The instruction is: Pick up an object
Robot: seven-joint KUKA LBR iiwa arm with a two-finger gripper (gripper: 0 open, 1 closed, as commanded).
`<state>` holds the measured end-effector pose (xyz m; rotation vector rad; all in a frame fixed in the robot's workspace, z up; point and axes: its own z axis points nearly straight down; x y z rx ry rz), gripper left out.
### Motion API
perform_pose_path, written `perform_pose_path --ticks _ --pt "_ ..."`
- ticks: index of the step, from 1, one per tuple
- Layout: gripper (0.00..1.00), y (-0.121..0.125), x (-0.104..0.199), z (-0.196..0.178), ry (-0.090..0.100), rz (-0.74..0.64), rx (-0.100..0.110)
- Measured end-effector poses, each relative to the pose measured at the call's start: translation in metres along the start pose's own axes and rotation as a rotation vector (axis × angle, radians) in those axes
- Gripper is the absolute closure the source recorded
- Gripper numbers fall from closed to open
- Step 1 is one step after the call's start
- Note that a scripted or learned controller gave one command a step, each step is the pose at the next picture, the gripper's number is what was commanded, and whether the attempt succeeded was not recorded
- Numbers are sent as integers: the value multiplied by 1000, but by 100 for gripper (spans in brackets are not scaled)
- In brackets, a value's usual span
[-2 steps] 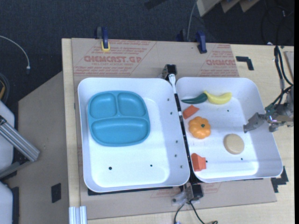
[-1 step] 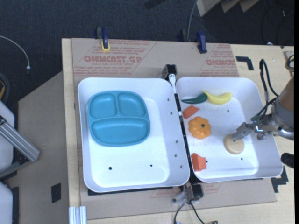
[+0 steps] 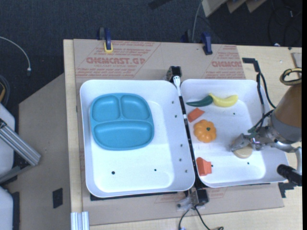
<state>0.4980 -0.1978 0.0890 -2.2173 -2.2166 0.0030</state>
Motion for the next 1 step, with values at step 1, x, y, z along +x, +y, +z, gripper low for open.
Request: perform_pose_path --ticks 1 --pt "100 2 -1 -15 -5 0 -9"
